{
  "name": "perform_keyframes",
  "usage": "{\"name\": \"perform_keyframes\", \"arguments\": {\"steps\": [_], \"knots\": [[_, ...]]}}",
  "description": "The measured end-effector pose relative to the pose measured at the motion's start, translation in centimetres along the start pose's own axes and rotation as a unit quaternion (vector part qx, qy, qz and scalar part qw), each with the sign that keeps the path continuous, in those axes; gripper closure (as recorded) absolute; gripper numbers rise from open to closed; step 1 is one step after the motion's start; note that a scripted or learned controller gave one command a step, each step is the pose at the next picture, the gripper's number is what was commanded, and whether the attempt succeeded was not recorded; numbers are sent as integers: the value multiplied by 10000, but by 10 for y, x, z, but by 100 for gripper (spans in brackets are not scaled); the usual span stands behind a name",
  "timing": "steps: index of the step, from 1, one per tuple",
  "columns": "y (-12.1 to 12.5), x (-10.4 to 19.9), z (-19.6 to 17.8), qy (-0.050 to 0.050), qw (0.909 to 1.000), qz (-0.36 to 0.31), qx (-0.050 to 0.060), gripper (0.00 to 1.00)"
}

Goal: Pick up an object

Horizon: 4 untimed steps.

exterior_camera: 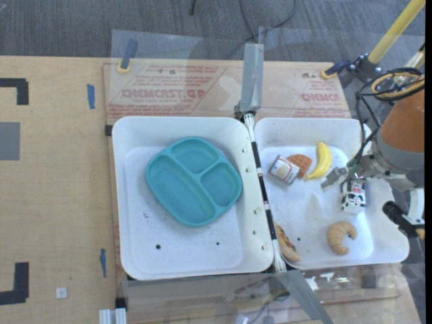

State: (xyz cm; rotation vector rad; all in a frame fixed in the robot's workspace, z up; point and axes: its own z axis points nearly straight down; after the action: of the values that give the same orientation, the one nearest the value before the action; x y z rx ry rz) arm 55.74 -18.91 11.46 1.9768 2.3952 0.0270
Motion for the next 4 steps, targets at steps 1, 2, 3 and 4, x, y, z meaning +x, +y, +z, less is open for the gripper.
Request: {"name": "perform_keyframes", "arguments": {"steps": [1,2,3,4], "knots": [[4,-30,6,-7,9995,-289,-80,0],[1,-29,27,99,9973,-717,130,0],[84,-17,30,68,9999,-25,153,0],[102,-45,31,189,9991,-288,252,0]]}}
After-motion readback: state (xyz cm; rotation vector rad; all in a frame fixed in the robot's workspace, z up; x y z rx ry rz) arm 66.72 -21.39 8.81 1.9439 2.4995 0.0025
